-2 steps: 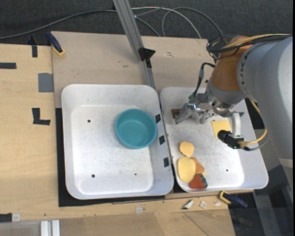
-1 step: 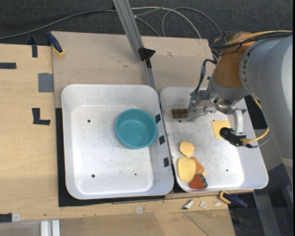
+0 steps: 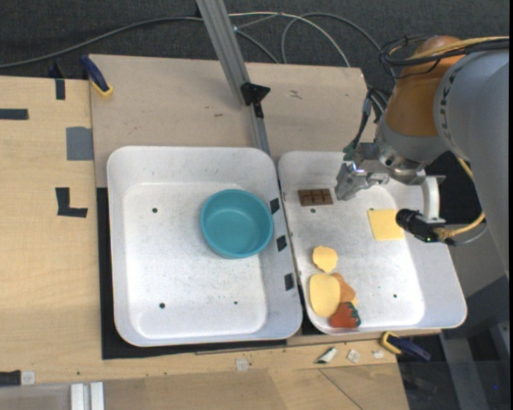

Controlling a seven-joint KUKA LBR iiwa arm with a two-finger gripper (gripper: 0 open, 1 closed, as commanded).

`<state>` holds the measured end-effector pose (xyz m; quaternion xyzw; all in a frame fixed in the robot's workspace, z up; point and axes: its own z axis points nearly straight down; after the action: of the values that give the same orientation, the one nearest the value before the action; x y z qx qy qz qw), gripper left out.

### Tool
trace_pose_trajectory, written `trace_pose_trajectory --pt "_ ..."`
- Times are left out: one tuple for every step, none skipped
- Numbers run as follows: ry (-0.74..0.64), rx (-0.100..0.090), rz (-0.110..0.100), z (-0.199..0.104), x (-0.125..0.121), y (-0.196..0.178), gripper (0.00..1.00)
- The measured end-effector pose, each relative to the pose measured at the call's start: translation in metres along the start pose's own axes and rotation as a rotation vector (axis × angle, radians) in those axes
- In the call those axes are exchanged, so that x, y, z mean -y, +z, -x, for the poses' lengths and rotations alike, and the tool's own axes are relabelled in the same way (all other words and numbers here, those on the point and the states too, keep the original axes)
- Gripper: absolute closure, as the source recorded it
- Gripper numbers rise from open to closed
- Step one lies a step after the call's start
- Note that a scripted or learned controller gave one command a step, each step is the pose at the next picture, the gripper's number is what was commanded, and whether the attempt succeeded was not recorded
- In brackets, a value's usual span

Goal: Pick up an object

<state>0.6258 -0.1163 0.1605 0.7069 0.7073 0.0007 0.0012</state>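
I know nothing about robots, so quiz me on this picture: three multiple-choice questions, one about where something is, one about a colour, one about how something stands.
1. Where is the blue bowl?
A. In the left bin
B. In the right bin
C. On the wooden bench

2. What colour is the flat square in the right bin, near the arm?
A. Green
B. Yellow
C. Black

3. How does the bowl stand?
A. Upside down
B. On its side
C. Upright, opening up

Answers:
1 A: the blue bowl sits in the left bin.
2 B: the flat square in the right bin is yellow.
3 C: its hollow inside faces the camera.
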Motion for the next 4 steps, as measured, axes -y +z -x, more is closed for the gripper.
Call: trace_pose_trajectory --pt "0.000 0.000 0.000 0.000 -0.001 -0.042 1.00" --pt "-0.006 -0.003 -0.005 -0.055 -0.003 -0.036 1.00" --pt "-0.006 -0.003 -0.004 -0.109 -0.007 -0.034 1.00" --pt "-0.006 -0.003 -0.003 -0.156 0.001 -0.050 1.00"
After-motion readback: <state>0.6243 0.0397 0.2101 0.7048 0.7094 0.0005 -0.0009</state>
